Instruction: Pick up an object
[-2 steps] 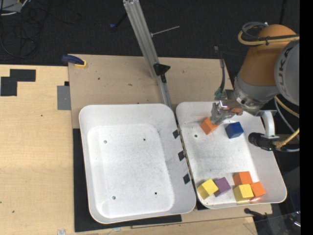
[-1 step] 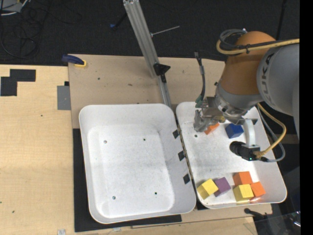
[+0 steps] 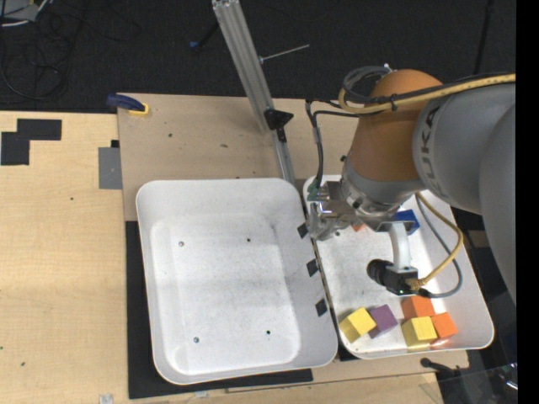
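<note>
Yellow blocks (image 3: 358,322) two, orange blocks (image 3: 418,307) two, purple block (image 3: 383,317) one, right bin (image 3: 472,331)

A robotics lab is showing here: a grey arm (image 3: 455,141) is reaching over two white bins (image 3: 168,217) sitting on a plywood bench (image 3: 59,225). Cables (image 3: 25,23) are lying on dark floor beyond, and an aluminium rail (image 3: 248,66) is rising behind.
</note>
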`<state>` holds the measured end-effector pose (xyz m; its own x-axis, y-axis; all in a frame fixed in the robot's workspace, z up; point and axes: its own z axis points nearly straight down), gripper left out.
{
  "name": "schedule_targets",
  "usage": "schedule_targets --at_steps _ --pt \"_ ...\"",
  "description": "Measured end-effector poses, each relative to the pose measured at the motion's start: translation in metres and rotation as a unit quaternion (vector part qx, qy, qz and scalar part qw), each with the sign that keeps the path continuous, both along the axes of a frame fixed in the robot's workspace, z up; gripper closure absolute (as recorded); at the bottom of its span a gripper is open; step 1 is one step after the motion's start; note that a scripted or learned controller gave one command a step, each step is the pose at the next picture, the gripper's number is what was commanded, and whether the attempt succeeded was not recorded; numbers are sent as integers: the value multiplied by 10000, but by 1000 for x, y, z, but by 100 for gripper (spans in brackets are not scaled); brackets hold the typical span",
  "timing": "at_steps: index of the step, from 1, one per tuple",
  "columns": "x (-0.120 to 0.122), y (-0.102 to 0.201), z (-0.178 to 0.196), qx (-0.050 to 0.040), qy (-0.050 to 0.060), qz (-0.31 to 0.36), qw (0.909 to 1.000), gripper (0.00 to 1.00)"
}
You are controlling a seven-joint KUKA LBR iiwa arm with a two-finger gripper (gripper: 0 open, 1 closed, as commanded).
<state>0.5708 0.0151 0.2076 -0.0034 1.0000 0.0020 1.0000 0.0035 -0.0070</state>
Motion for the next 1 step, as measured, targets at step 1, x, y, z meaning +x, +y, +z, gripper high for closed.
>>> schedule_targets --at_steps 1 --pt "-25 42 12 2 -5 2 10000 100"
